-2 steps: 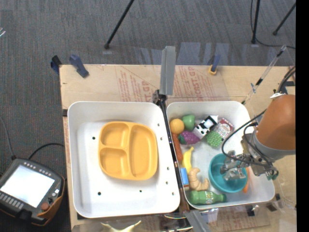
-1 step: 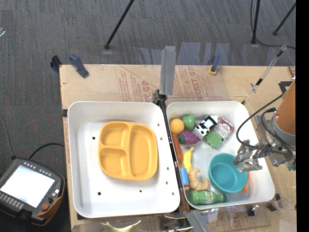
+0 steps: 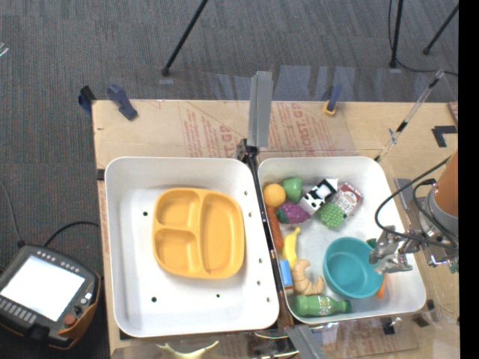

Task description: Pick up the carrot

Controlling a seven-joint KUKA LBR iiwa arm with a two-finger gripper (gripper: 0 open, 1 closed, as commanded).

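Lying closest to me, along the near wall of the right bin (image 3: 374, 172), is a glossy green plastic bottle (image 3: 320, 304) on its side. Just behind it a ridged tan croissant (image 3: 305, 277) is curling next to a curved yellow banana (image 3: 290, 243). A smooth, round teal bowl (image 3: 349, 268) is sitting upright beside them. Farther back a toy orange (image 3: 274, 194), a bumpy purple piece (image 3: 293, 213), a black-and-white carton (image 3: 319, 194) and a knobbly green block (image 3: 332, 215) are crowding together. The left bin (image 3: 123, 200) is carrying a matte yellow tray (image 3: 199, 232) with three compartments.

The metal gripper (image 3: 391, 256) is hanging over the bowl's right rim, with cables looping behind it. From here I cannot tell whether it is clenched or released. A thin orange sliver, apparently the carrot (image 3: 382, 289), is peeking out just beside the bowl's right edge. It is lying on the bin floor just nearer to me than the gripper, and nothing is gripping it.
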